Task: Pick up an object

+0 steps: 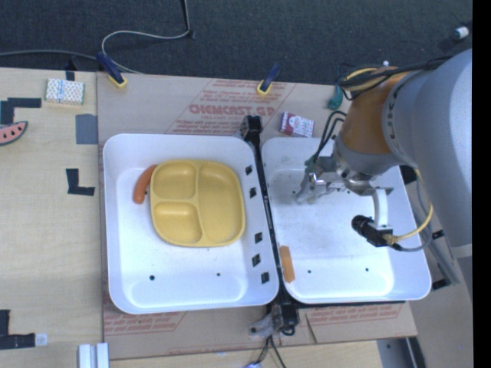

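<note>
- The arm (399, 121), grey with an orange band, reached in from the right of the frame and hung over the upper part of the right bin (337, 282).
- The gripper (313, 186) sat low over that bin's upper-left area, near the divider between the bins; whether it was open or closed could not be told, and nothing showed clamped in it.
- A small orange object (286, 263) lay at the right bin's lower-left edge, just beside the divider, well apart from the gripper.
- The left bin (184, 286) held a yellow divided plate (198, 203) in its upper half.
- An orange sausage-shaped object (141, 184) lay touching the plate's left rim, tilted slightly.
- A small red-and-white packet (296, 124) rested on the cardboard sheet (222, 106) just above the right bin.
- On the worktop (46, 228) at upper left sat a small patterned block (64, 91), and a watermelon-slice shape (11, 133) lay at the left edge.
- Yellow and blue clips (111, 69) held the cardboard's upper edge.
</note>
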Tool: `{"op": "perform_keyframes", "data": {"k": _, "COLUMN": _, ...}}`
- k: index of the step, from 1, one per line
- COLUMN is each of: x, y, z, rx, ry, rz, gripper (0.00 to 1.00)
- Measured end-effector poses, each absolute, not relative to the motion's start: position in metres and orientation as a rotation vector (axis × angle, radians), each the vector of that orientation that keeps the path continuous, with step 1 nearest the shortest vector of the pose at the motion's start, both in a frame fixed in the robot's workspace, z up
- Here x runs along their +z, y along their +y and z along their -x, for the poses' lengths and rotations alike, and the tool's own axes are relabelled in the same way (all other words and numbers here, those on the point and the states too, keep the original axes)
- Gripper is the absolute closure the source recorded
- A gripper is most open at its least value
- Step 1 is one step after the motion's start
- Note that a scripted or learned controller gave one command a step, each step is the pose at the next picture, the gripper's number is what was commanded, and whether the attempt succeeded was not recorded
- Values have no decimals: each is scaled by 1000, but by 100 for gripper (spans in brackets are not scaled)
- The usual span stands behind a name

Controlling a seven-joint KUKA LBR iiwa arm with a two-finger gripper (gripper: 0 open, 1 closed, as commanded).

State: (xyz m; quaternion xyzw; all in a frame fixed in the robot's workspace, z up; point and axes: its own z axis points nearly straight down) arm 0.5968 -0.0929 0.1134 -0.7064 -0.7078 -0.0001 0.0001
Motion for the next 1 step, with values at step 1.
{"op": "perform_keyframes", "data": {"k": 1, "x": 113, "y": -93, "z": -597, "rx": 0, "ry": -2224, "rz": 2219, "gripper": 0}}
